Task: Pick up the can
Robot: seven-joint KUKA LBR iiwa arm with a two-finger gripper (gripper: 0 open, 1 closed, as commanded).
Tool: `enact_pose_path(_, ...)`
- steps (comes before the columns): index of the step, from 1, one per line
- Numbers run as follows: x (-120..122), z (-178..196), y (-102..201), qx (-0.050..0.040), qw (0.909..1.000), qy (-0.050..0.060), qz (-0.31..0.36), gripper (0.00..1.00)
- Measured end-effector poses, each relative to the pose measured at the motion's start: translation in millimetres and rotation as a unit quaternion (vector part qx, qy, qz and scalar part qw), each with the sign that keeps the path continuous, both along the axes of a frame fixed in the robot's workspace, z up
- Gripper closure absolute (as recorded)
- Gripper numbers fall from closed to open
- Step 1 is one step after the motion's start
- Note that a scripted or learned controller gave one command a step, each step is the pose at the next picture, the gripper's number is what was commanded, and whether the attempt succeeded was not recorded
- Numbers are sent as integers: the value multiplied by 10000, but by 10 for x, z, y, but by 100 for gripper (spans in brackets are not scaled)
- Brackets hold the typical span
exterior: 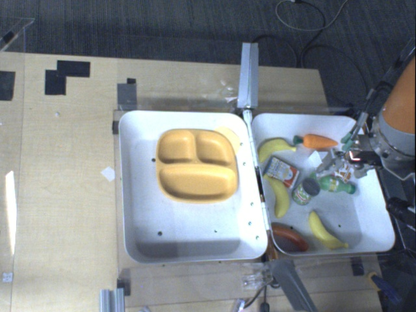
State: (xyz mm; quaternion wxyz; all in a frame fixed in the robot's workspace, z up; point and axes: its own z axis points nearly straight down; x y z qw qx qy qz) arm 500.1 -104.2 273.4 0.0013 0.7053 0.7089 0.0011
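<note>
The can (303, 192) is small and green with a dark round top. It stands in the middle of the right bin (380, 236), between a curved banana (281, 197) and a green bottle (338, 186). My gripper (338, 168) reaches in from the right and hangs open just above the green bottle, a little right of and behind the can. Nothing is between its fingers. The can stands apart from the gripper.
The right bin also holds a carrot (318, 141), a second banana (274, 148), a small red and blue carton (281, 171), a third banana (324, 231) and a red-brown sausage (290, 236). The left bin (140, 233) holds a yellow sectioned tray (196, 164).
</note>
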Motion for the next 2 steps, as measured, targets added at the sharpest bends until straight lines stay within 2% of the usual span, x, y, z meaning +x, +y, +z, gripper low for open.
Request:
enact_pose_path(1,346,-901,725,6,9990,10,-456,0)
enact_pose_path(2,338,-1648,46,7,9941,-9,-1086,0)
